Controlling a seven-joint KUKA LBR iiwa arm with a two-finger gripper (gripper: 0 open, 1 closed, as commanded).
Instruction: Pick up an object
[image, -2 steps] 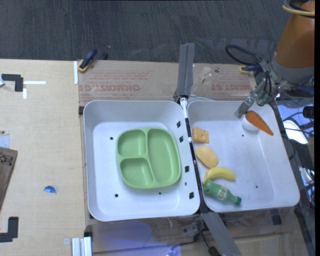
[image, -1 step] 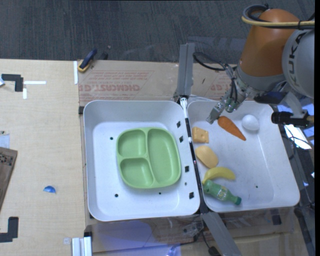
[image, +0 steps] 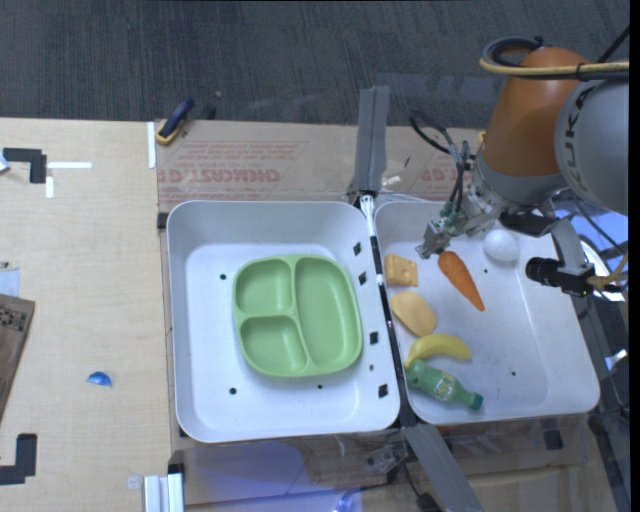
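One carrot (image: 462, 279) pointing lower right.

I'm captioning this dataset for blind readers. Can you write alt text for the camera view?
A grey and orange robot arm's gripper hovers over the right bin, beside a carrot, near a white egg, bread piece, potato, banana and green bottle. The left bin holds a green divided plate.

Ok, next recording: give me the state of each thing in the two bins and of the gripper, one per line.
green plate: upright, nothing on it, left bin
carrot: lying loose, right bin
egg: loose, beside the carrot
bread piece: loose
potato: loose
banana: loose
green bottle: on its side
gripper: low above carrot's top end
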